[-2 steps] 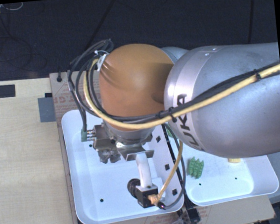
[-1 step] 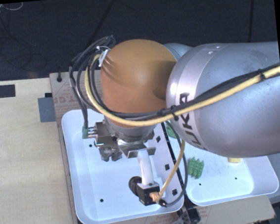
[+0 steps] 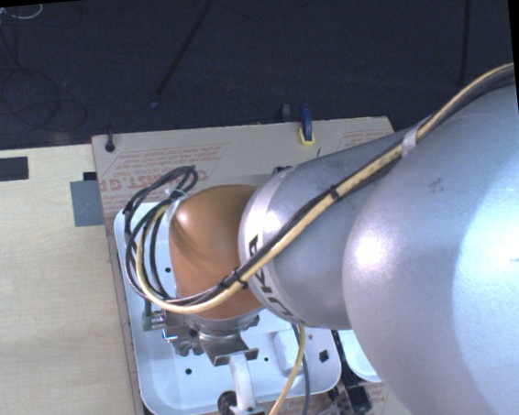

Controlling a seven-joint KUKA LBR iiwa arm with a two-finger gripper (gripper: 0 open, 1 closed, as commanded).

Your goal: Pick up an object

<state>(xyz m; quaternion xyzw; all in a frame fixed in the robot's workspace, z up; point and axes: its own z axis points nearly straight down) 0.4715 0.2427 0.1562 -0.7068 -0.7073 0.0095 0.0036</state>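
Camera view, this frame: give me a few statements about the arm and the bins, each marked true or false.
1. The arm reaches in from the right of the view. True.
2. The orange band sits over the left bin. True.
3. A cream cable runs along the arm's grey body. True.
4. The arm is parked off the bench, over the dark floor at the top. False: it stretches across the bench and covers much of the bins.
5. The bins are black. False: the visible bin is white.
6. The cardboard sheet lies on top of the arm. False: it lies flat under the bins.
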